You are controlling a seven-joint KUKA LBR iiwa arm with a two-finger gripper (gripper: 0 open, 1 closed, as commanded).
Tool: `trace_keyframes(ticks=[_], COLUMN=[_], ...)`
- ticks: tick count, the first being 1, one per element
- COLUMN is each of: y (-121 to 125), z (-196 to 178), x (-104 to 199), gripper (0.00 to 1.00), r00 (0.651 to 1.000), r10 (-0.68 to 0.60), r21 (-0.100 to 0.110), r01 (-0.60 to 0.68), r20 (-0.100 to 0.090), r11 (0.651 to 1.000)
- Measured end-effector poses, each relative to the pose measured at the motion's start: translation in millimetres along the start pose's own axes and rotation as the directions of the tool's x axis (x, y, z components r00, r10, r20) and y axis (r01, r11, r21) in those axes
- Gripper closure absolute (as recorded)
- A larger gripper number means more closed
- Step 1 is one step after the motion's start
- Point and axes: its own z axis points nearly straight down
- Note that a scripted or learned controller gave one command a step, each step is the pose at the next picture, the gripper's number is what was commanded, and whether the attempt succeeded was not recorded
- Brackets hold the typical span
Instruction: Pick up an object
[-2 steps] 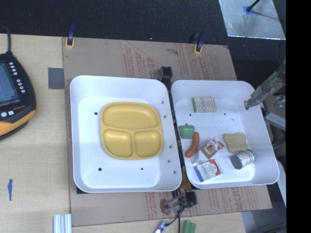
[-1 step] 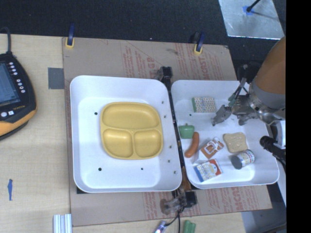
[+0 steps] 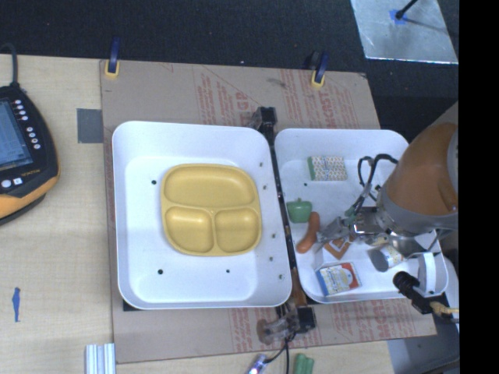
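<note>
Gripper sits low in the right bin, mid-floor, just beside the orange carrot-shaped piece and a small brown item; its grasp state I cannot tell. Nothing is visibly lifted, so the pick looks not yet done. Yellow divided plate lies centred in the left bin.

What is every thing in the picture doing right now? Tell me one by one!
Yellow divided plate: lying flat in the left bin, nothing on it.
Green toy: resting in the right bin.
Orange carrot-shaped toy: lying tilted, just below the green toy.
Patterned packet: lying flat near the bin's far side.
Blue-edged card: lying flat near the bin's near edge.
Pincer: low over the right bin, beside the carrot-shaped toy.
</note>
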Motion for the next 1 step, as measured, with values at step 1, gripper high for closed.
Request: trace_keyframes(ticks=[1], y=[1.5], z=[-12.7], x=[-6.0], gripper=[1.0], r00=[1.0], r10=[0.0], r21=[-0.006], r01=[0.0], r20=[0.011], r11=[1.0])
